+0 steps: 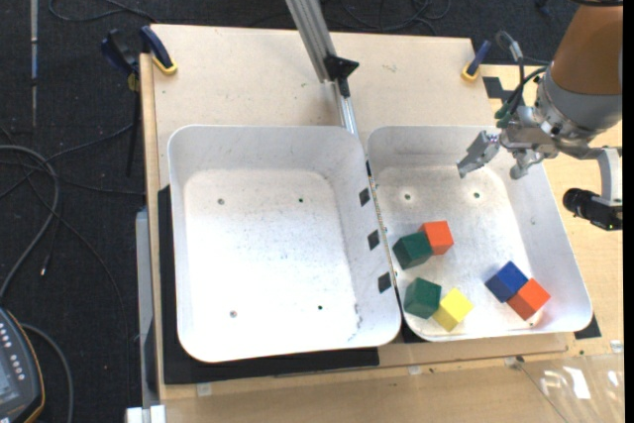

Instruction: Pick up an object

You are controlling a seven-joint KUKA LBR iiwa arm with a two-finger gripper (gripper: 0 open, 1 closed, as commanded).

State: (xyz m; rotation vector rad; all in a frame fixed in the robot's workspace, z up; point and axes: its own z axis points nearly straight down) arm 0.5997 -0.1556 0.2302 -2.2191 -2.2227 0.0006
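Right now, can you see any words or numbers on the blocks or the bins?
None can be read.
The blocks, like the yellow block, have plain faces.
The right bin and left bin show just specks.
The small black tabs between the bins look blank.

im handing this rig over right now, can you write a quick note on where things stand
Gripper: open, holding nothing, hovering over the far part of the right bin.
Blocks: all six lie in the near part of the right bin. An orange block touches a green block; a second green block sits beside the yellow block; the blue block touches a second orange block.
Done: nothing picked yet.
Left: lower onto one block, close on it, lift.
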